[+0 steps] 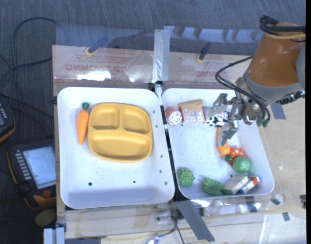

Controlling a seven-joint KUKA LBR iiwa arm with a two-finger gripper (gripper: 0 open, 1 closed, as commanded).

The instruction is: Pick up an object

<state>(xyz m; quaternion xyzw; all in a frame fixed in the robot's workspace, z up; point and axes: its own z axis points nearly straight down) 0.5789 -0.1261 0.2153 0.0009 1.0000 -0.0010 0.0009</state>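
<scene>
Gripper (227, 131) over right bin (196, 146), opening unreadable, nothing visibly held | small orange piece (224, 149) just below, touching green ball (241, 164) | advice: descend vertically, avoid nudging ball

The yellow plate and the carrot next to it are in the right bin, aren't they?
Not quite. The camera view shows the yellow plate and the carrot next to it lying in the left bin, not the right one. The right bin holds the other small toys, with the gripper over it.
</scene>
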